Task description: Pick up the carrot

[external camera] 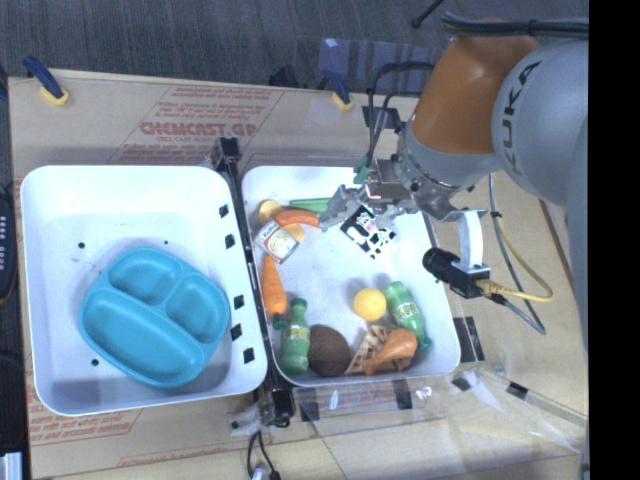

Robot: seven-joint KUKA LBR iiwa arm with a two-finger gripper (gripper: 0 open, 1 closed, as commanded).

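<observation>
Left bin [40, 268]: holds a blue divided plate [152, 313], lying flat toward the near side.

Right bin [425, 258]: cluttered. Along its left wall, a carrot [273, 286] lies lengthwise, orange, with a small packet [279, 240] just above its far end and a green bottle [294, 336] touching near its lower end. A second orange-and-green piece [300, 217], possibly another carrot, lies at the far side, just left of the arm's tool. Near front edge: a brown round fruit [327, 349], a yellow ball [370, 304], another green bottle [406, 309], and an orange-brown item [392, 348].

Gripper [362, 216]: over the far part of the right bin, with a black-and-white marked block at its tip. Whether it is apart or together cannot be told from this angle.

Relative position: the carrot by the wall sits left of and nearer the camera than the gripper, well apart from it; the far orange piece is just beside it.

Judgement on the step: this looks like the approach. To do it well, the grasp should straddle the carrot across its narrow width, at mid-length, staying off the bin wall and the bottle at its lower end. The wall leaves little room on one side, so a slight offset toward the bin's middle seems wise.
</observation>
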